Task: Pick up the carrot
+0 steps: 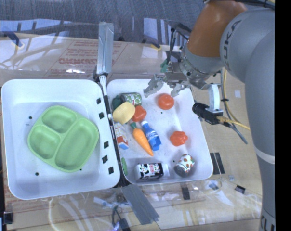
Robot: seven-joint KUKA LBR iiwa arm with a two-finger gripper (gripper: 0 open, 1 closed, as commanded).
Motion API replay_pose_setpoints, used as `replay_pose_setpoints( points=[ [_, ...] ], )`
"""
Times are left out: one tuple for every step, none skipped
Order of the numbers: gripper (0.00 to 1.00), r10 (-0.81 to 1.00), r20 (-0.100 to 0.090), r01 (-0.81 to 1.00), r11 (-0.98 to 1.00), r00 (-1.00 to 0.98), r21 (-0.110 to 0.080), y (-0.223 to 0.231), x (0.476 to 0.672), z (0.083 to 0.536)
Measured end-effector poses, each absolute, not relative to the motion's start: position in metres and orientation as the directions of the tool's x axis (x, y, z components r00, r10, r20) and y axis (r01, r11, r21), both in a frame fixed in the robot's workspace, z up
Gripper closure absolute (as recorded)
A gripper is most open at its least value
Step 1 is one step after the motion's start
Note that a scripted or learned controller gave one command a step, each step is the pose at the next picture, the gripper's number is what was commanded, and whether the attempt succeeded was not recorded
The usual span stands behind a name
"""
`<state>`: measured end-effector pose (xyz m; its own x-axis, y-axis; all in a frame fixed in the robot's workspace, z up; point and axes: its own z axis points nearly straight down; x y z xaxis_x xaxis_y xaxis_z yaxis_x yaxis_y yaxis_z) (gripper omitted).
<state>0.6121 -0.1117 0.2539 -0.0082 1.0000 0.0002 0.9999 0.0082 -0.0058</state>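
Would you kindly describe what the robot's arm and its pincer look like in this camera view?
The thick, rounded grey arm carries a broad orange band above the wrist, with dark lettering partly visible on its casing. Black and yellow cables trail alongside it, past a small white bracket. The pincer is a pale grey metal assembly ending in two slim fingers.

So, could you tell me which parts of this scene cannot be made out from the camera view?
- The carrot: its upper end is tucked among neighbouring items, so its top is hard to separate.
- The green can: its label is too small to read, and the yellow item covers its lower edge.
- The small carton: its print is too small to read.
- The gripper: finger spacing is unclear against the wrist hardware.
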Motion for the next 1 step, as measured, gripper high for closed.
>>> replay_pose_setpoints(
  points=[
    [0.0,0.987,0.001,0.987,0.161,-0.161,-0.007,-0.0967,0.6038,0.111]
  ],
)
